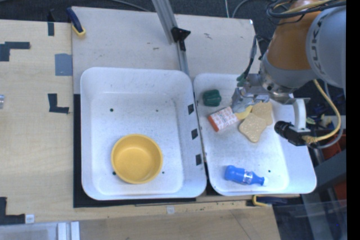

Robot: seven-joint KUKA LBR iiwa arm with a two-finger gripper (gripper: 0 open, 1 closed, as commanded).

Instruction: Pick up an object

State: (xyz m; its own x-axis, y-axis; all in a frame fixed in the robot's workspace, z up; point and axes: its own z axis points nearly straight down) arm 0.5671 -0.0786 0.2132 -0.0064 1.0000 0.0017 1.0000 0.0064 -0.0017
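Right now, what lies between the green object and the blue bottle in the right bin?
In the camera view, a red-and-white packet lies between the green object and the blue bottle; below it, bare bin floor.

2 white bins [95,87]. 1 yellow bowl [136,158]. 1 green block [211,98]. 1 red-and-white box [223,119]. 1 tan sponge [256,122]. 1 blue bottle [243,175]. 1 blue-and-yellow clamp [75,22].

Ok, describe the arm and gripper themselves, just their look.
The arm is bulky and rounded, with a grey shell and a broad orange band above the wrist. Black and yellow cables loop around it. The gripper is a small grey metal unit, with a black fitting alongside.
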